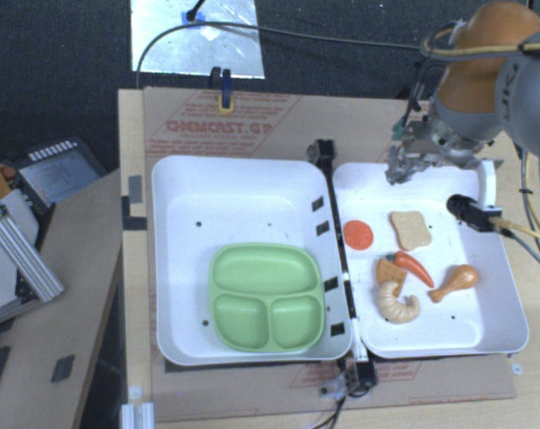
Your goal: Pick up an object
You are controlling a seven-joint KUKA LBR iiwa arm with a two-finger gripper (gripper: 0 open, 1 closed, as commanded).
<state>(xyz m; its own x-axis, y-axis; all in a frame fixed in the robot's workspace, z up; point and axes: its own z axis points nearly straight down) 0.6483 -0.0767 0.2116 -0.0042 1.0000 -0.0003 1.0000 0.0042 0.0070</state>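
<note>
My grey two-finger gripper (pixel 402 170) hangs over the far part of the right shallow white bin (pixel 501 280), near its back wall, with the orange band of my wrist bulking up behind it toward the upper right. I cannot tell how it stands from this slant (the tip is small and dark against the white). Nothing is visible in its grasp.

The things I might pick lie nearer the front of that same bin, all well apart from my gripper. A flat red round slice (pixel 358 234) sits close to the divider between the bins. Just to its right lies a tan square slice of toast (pixel 411 230). Below the toast, a glossy orange-red carrot-shaped piece (pixel 413 267) lies at a slant, touching or nearly touching a pale curled shrimp-like toy (pixel 397 301) beneath it. To the right of those rests an orange-brown drumstick-shaped toy (pixel 454 282), its thin end pointing toward the carrot piece.

In the left shallow white bin (pixel 176 239) sits a light green plastic divided tray (pixel 266 295) with three compartments, lying toward the front right corner.

A black cylindrical part with a cable (pixel 471 212) reaches in over the right bin's far right side.
</note>
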